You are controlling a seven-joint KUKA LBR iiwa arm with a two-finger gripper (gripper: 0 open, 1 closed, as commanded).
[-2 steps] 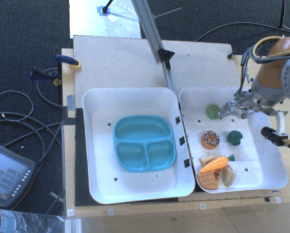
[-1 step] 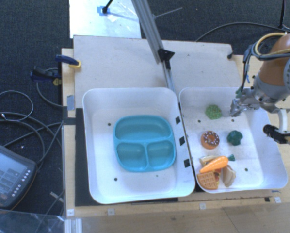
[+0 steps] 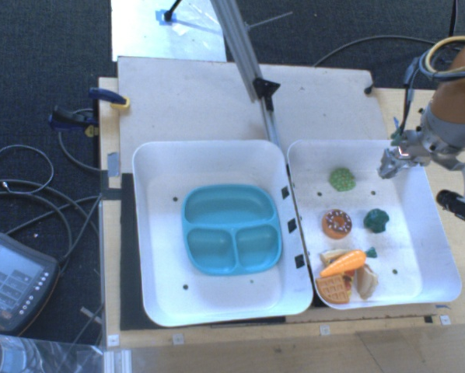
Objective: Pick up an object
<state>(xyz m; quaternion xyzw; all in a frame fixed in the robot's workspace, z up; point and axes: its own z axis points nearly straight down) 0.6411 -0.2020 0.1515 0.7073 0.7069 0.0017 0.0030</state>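
Dark carpet lies around a pale wooden worktop (image 3: pixel 217 99) that carries two shallow white bins side by side. The pincer (image 3: pixel 391 164) hangs at the upper right edge of the right bin (image 3: pixel 427 239), at the end of the grey arm (image 3: pixel 450 107) with its orange band. Whether it is released or clenched I cannot tell, because it looks small and blurred. No object is seen in it, so I judge that the pick is not yet done and nearly all of the task is left.

Nearest to the pincer is a round green toy, maybe a lettuce or cabbage (image 3: pixel 341 179), lying apart from it toward the left on the bin floor. Lower, near the middle of the bin, there is a chocolate donut with sprinkles (image 3: pixel 337 223), and beside it on the right a dark green broccoli piece (image 3: pixel 376 221). At the lower left corner of the same bin a small heap lies close together: an orange carrot (image 3: pixel 343 263) on top, a waffle (image 3: pixel 333 288) under it, and a beige piece (image 3: pixel 365 281) that I cannot name. All these things rest on the bin floor.

The left bin (image 3: pixel 159 208) holds a blue divided plate (image 3: pixel 232 229) with three compartments. A metal pole (image 3: pixel 240 37) crosses the upper part of the worktop.
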